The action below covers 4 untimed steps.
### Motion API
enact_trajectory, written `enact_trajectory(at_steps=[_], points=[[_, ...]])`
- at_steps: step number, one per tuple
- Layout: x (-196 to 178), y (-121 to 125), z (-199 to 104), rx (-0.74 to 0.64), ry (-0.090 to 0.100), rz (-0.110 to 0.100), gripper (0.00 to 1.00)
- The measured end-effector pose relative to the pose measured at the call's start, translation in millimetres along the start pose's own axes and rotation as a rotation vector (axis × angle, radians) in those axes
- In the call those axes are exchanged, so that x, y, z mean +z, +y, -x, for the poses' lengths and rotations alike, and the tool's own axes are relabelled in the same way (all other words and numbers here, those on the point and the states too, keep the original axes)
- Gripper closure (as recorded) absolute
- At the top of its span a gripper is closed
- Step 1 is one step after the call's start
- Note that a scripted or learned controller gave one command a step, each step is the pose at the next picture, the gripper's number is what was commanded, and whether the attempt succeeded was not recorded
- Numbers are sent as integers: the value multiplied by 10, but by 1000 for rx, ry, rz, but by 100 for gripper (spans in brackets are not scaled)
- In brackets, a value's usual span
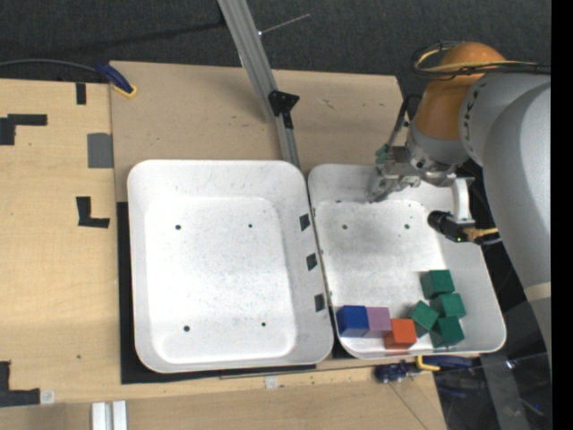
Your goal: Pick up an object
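Your gripper (387, 184) hangs over the far rim of the right bin (372, 240); whether it is open or closed cannot be told. Your blocks crowd that bin's near end: blue (353, 319), purple (379, 319), orange (402, 331), and four green blocks (440, 307). The left bin (215, 177) sits beside it.

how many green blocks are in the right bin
4, all in the right bin's near right corner: one farthest back, one just nearer, one beside the orange block, one nearest the rim. None looks hidden.
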<state>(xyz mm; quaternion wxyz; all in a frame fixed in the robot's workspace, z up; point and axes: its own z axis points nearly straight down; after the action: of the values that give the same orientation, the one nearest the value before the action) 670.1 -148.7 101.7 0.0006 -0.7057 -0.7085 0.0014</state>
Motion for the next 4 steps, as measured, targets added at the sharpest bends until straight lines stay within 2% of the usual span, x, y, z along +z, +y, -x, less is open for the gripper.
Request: enact_trajectory(at_steps=[1,2,4], points=[[-628,-33,17,3,0,8,100],[-1093,-21,13,2,0,8,100],[-1091,-381,-1011,-2,3,0,100]])
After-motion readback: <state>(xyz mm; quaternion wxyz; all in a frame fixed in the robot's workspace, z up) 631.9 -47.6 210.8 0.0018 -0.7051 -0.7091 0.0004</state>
